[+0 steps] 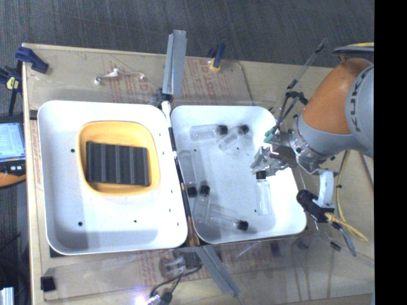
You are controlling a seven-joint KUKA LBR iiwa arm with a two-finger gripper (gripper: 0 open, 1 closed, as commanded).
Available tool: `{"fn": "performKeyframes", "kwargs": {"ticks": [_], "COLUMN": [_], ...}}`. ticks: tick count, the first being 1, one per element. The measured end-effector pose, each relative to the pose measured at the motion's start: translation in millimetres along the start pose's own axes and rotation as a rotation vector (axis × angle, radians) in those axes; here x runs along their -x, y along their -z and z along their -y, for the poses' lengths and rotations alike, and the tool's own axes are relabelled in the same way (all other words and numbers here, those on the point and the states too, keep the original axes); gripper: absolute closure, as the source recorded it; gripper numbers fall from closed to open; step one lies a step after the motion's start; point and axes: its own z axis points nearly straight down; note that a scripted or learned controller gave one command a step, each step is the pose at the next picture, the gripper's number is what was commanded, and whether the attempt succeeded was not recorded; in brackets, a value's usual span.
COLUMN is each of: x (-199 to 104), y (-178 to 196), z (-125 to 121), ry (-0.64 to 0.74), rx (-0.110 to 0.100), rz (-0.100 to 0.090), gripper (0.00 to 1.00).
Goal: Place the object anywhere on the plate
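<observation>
A yellow plate (116,132) lies in the left bin (57,170), and a dark grey ridged block (118,164) rests on its middle. Several clear vials with black caps lie scattered in the right bin (289,218). My gripper (262,162) hangs over the right side of that bin, far to the right of the plate. Directly below the gripper lies one vial (263,196), its black cap pointing up toward the gripper. Whether the gripper touches this vial cannot be made out.
Other vials lie at the bin's back (207,132), left edge (187,167) and front (224,219). A metal bar (173,61) stands behind the divide between the bins. Cables and a black fitting (311,205) hang by the arm at the right.
</observation>
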Motion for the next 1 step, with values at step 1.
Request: {"fn": "performKeyframes", "kwargs": {"ticks": [1], "x": [-83.7], "y": [57.9], "z": [-14.0], "ry": [0.143], "rx": [0.001], "rz": [-0.002], "gripper": [1.0]}}
